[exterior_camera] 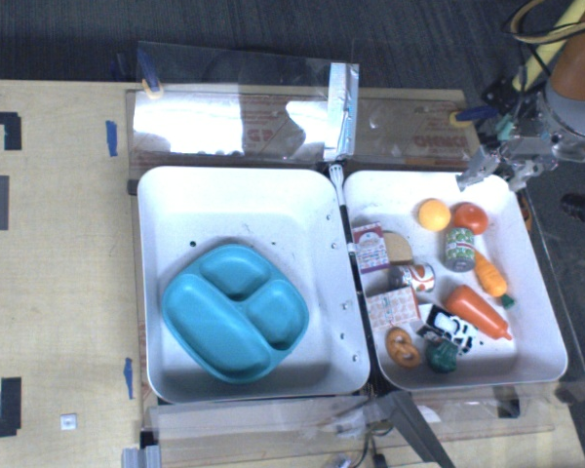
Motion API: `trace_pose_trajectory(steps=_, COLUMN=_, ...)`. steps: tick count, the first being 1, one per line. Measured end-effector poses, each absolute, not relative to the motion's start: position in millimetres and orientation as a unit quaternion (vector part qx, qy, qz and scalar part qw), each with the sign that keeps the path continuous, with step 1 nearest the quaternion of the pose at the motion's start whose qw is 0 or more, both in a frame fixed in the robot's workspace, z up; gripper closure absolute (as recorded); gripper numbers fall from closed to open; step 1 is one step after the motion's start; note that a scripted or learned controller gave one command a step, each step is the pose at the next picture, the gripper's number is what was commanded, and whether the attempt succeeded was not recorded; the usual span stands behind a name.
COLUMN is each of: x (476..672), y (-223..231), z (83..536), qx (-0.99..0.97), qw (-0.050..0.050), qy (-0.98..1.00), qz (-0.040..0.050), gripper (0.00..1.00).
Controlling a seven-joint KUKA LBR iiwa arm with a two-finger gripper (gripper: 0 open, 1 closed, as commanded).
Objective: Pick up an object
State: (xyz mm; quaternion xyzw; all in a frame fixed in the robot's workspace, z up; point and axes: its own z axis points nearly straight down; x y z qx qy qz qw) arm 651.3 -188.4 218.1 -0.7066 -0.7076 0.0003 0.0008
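Note:
The right bin holds several toy foods: a yellow ball, a red tomato, a green can, a small carrot, a large carrot, a pretzel, a black-and-white piece, a red-and-white carton and a printed card. My gripper hangs over the bin's far right corner, above and right of the tomato, with nothing seen between its fingers. Its opening is too small to read.
The left bin holds a blue three-section plate. A clear plastic panel stands behind the bins. Cables and the arm's orange band fill the upper right. The wooden bench extends left.

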Motion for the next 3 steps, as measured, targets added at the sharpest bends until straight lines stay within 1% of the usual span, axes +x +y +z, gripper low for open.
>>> trace_pose_trajectory(steps=1, x=567.7, y=-222, z=144, qx=-0.674, qw=0.003, qy=-0.739, qz=0.0006, gripper=0.0)
trace_pose_trajectory(steps=2, x=535.0, y=-213, z=95, qx=-0.647, qw=0.002, qy=-0.763, qz=-0.0062, gripper=0.0)
trace_pose_trajectory(steps=3, x=545.4, y=-215, z=89, qx=-0.578, qw=0.0, qy=-0.816, qz=-0.0056, gripper=0.0)
